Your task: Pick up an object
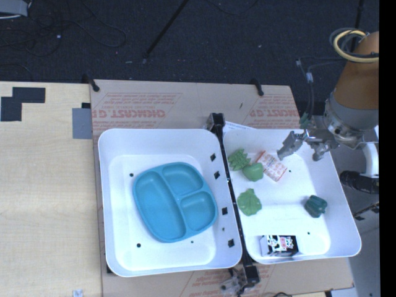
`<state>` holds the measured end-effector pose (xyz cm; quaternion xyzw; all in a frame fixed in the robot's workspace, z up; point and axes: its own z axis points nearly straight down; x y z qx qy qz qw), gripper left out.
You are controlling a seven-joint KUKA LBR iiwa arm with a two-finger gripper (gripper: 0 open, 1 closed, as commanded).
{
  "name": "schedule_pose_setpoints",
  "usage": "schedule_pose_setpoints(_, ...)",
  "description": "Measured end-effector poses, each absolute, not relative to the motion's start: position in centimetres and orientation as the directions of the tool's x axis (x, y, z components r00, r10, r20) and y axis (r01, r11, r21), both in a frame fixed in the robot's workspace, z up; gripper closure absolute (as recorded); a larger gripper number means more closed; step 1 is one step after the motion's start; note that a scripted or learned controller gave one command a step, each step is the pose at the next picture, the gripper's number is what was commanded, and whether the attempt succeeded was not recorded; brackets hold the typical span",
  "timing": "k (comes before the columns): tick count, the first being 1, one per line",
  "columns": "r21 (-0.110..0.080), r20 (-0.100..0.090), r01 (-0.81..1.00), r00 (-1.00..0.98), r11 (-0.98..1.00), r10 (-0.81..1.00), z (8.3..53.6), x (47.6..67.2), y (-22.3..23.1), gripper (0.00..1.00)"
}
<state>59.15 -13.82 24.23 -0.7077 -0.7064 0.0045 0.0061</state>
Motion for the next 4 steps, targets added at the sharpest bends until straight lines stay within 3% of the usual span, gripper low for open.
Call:
schedule_pose_setpoints(1, -0.003, 0.001, 1.000, 0.000, 0.000, 1.000, 25.0, 59.4, -13.8, 0.00)
schedule_pose_setpoints(4, -0.008, 0.002, 1.000, 0.000, 0.000, 1.000, 9.3, 59.3, -12.2, 0.00)
